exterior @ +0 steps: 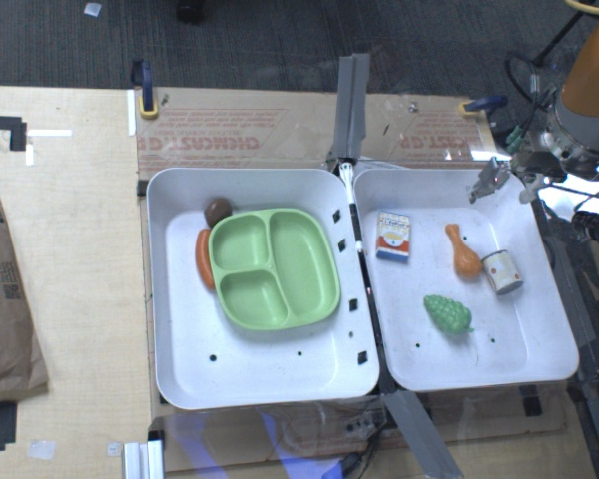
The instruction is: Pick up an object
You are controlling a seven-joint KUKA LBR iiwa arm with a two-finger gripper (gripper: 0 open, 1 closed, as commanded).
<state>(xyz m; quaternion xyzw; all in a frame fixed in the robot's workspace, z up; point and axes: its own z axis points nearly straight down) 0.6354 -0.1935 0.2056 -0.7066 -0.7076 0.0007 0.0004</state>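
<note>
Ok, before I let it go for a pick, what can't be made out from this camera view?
- Gripper: small and blurred at the right bin's upper right corner; finger state unreadable.
- Brown round object and orange item: partly covered by the green divided plate in the left bin.
- Small carton: print too small to read.
- Arm: cut off by the right edge.

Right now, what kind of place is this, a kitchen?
Probably a robot lab, not a kitchen: a grey robot arm over two white bins holding toy food, on a taped wooden bench.
</note>
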